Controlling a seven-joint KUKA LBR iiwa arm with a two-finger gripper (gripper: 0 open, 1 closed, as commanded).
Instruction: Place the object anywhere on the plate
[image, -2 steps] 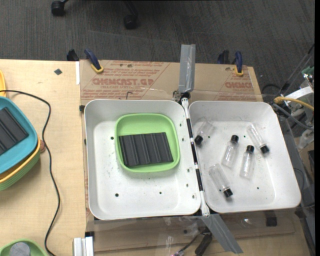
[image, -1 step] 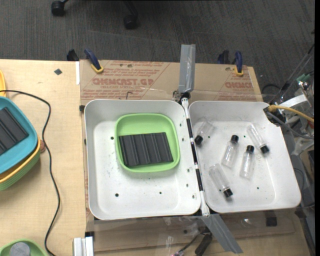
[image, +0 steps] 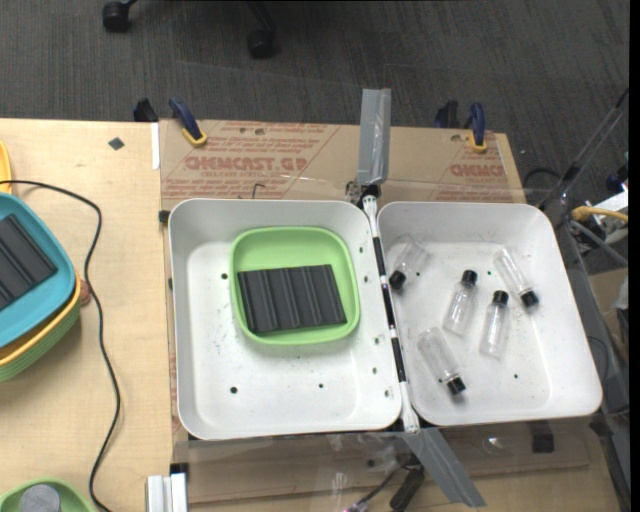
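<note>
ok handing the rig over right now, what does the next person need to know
Green plate sits in the left bin, a dark ribbed insert on it.
Five clear vials with black caps lie loose in the right bin: one near the divider, three mid-bin, one lower.
Done: nothing, no vial is on the plate.
Left: pick a vial and set it on the plate.

A green plate (image: 291, 241), square with rounded corners, sits flat in the left bin (image: 200, 330), toward its far side. A dark ribbed mat (image: 290, 298) lies on the plate and covers most of its floor. Five small clear bottles with black caps lie on their sides in the right bin (image: 560, 390), apart from one another: one (image: 408, 262) near the dividing wall, three (image: 460, 305) (image: 494, 325) (image: 512, 272) around the middle, and one (image: 440, 358) nearest the front.
</note>
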